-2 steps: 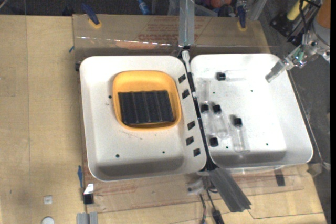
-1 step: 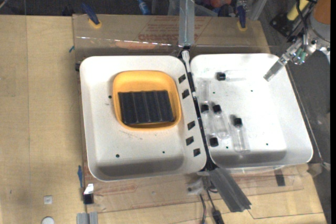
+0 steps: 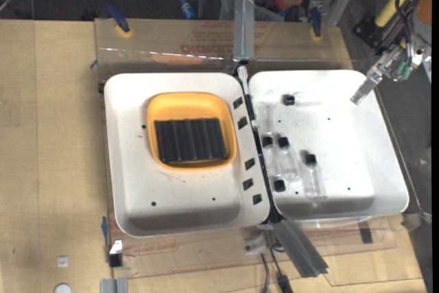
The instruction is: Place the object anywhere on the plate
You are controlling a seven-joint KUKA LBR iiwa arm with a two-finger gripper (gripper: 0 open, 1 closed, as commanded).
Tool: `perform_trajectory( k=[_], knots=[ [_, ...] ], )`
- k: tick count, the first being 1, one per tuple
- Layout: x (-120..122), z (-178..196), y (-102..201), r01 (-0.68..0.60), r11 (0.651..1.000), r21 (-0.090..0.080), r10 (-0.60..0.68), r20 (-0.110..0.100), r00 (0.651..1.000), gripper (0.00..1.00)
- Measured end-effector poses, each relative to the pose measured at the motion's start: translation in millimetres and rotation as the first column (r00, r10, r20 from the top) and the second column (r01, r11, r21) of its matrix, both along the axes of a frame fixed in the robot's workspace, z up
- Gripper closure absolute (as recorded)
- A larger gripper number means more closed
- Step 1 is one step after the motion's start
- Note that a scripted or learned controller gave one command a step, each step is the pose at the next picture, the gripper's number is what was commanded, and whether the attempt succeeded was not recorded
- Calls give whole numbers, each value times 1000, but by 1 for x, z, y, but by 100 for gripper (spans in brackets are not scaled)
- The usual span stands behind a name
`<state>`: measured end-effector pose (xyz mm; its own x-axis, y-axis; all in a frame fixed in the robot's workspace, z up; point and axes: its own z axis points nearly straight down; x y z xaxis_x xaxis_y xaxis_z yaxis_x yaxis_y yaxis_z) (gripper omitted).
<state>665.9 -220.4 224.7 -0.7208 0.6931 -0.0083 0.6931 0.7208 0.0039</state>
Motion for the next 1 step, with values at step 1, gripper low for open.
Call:
perform_trajectory(
  k=[1],
  knots=[
    [-13, 7, 1, -340, 940, 2, 340, -4, 940, 0]
  ],
)
